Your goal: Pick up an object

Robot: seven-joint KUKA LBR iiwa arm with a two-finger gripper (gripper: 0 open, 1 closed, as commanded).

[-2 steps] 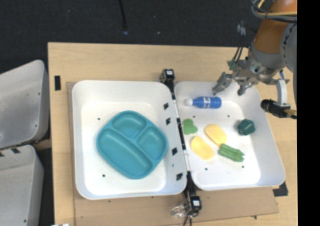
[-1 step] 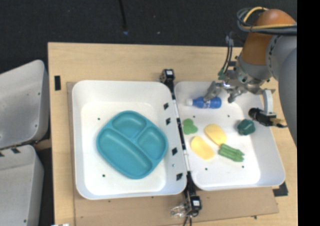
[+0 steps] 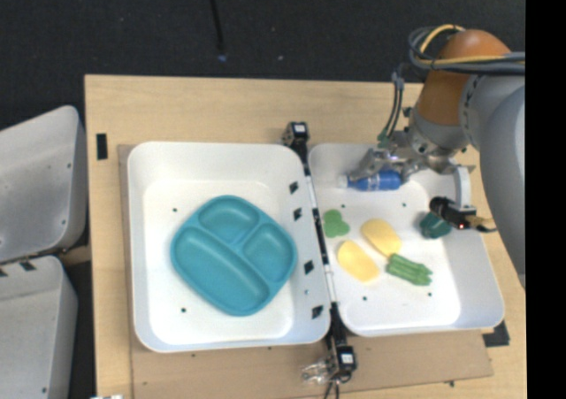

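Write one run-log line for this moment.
gripper: over blue object, grasp unclear | right bin: two yellow pieces, green pieces | left bin: teal divided plate

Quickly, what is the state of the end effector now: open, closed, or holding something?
End effector: cannot be told. It sits low over the back of the right white bin, beside a small blue object; no grasp is visible.

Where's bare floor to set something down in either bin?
Left bin: strips around the teal divided plate, widest along the far wall. Right bin: near strip below the yellow pieces and green piece. Crowded: right bin's middle and far side, where the pincer sits over a blue object.
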